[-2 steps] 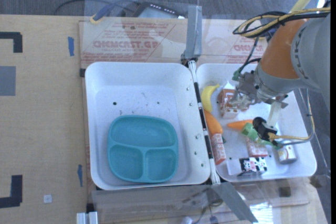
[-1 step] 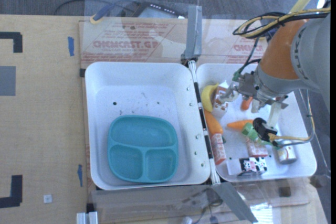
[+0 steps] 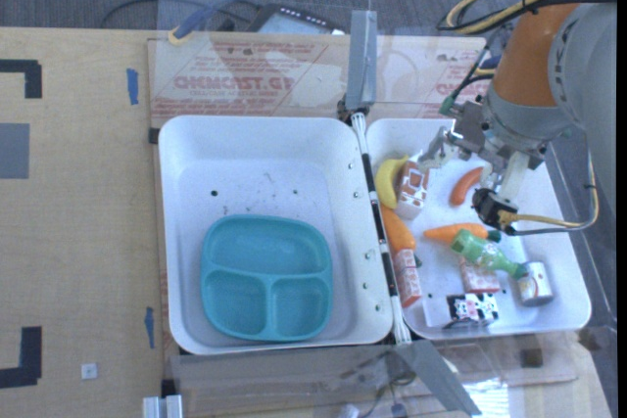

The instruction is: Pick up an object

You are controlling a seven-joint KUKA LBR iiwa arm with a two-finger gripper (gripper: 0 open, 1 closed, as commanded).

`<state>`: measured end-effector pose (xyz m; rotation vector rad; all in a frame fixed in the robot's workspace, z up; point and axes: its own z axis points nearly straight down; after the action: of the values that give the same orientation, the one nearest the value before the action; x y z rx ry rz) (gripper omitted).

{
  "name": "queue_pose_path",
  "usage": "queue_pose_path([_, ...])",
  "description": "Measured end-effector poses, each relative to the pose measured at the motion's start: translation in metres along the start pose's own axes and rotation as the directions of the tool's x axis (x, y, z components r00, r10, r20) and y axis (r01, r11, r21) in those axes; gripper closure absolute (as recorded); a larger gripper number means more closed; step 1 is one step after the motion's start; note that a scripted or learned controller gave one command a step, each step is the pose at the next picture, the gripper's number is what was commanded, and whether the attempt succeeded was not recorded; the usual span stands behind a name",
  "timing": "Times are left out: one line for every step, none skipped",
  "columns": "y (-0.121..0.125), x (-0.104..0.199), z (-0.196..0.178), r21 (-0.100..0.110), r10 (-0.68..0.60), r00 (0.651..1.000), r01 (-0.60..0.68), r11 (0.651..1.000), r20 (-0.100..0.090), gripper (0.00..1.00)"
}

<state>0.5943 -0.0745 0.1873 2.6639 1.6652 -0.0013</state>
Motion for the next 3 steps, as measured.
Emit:
queue_pose_path([0.0156, -0.0065, 0.0744, -0.027, 0.048, 0.999, -0.049, 0.998, -0.015, 0.00])
queue_pose_path([0.0218, -0.0140, 0.0810, -0.031, 0.062, 0.998, -0.063, 0.998, -0.028, 0.00])
queue_pose_path([0.0192, -0.0134, 0.0809, -0.036, 0.086, 0.996, -0.087, 0.996, -0.027, 0.00])
